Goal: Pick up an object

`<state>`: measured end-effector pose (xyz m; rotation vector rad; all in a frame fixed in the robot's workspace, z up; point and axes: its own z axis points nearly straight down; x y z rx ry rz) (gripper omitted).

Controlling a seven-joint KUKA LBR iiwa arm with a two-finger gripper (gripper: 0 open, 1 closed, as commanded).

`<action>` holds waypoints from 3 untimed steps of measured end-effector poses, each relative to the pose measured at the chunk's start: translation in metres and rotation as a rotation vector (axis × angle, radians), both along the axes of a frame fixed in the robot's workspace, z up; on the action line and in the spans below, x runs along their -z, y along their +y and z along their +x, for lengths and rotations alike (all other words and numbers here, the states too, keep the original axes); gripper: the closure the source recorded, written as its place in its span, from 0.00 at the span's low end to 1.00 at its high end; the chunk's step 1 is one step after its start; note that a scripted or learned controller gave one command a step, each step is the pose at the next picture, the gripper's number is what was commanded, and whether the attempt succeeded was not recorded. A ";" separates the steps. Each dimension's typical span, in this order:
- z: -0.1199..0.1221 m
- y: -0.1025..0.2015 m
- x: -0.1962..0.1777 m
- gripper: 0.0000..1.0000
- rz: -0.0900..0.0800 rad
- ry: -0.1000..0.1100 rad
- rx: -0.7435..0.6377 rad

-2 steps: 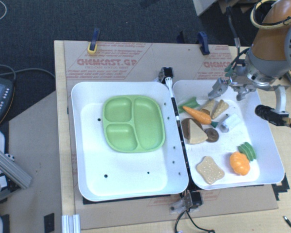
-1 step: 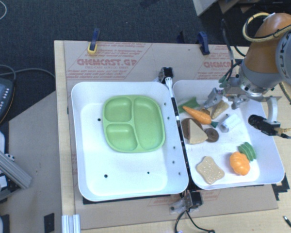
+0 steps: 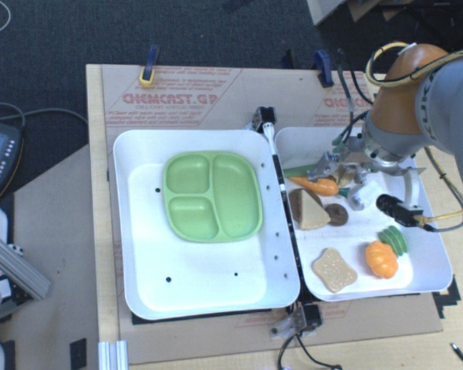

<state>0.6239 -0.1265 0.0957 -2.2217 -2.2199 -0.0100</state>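
Observation:
My gripper (image 3: 346, 174) is down in the right bin (image 3: 436, 272), near its back left part. An orange carrot (image 3: 316, 183) with a green tip lies right beside it on the left, its thick end touching or nearly touching the gripper. Just in front of the carrot lie a wedge of bread (image 3: 309, 209) and a small brown disc (image 3: 337, 214). Nearer the front are a slice of toast (image 3: 334, 270), an orange fruit (image 3: 381, 260) and a green piece (image 3: 393, 239).
The left bin (image 3: 139, 206) holds a green divided plate (image 3: 213, 195). A black divider rail (image 3: 282, 206) runs between the bins. The arm's grey and orange wrist (image 3: 405, 99) hangs over the right bin's back, with a black plug and yellow cable (image 3: 397, 209) trailing beside it.

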 end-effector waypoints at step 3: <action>-0.005 0.006 -0.058 1.00 -0.006 -0.002 -0.002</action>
